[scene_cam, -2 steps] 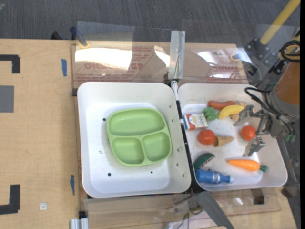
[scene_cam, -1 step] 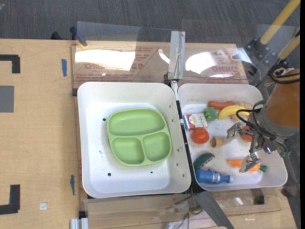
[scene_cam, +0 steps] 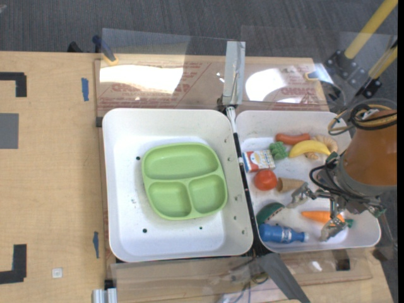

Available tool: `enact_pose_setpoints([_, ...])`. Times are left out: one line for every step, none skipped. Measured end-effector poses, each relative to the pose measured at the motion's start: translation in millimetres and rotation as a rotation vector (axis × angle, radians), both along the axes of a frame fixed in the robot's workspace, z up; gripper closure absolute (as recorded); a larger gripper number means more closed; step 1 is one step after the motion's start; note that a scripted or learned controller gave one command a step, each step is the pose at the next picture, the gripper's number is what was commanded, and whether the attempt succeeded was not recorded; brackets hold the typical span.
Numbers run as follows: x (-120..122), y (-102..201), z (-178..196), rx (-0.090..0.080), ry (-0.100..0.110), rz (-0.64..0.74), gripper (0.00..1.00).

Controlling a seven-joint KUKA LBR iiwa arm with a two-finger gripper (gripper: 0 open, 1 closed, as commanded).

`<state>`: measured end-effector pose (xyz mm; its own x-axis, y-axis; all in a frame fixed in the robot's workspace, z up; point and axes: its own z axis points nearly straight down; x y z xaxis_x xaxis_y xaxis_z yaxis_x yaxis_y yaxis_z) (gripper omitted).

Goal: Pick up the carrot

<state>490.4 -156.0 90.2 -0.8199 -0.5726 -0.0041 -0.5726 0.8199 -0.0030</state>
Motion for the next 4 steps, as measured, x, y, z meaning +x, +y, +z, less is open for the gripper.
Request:
enact_pose_setpoints([4.2, 33.5, 50.9, 0.001, -0.005, 0.089, 0.00])
enact_pose_setpoints([-1.8, 1.9, -1.0, -0.001, -0.001, 0.277, 0.00])
enact_pose_setpoints([-4.8, -16.4, -1.4, 0.003, -0.003, 0.073, 0.00])
enact_pose_setpoints([103.2, -13.6, -0.1, 0.002, -0.003, 0.054, 0.00])
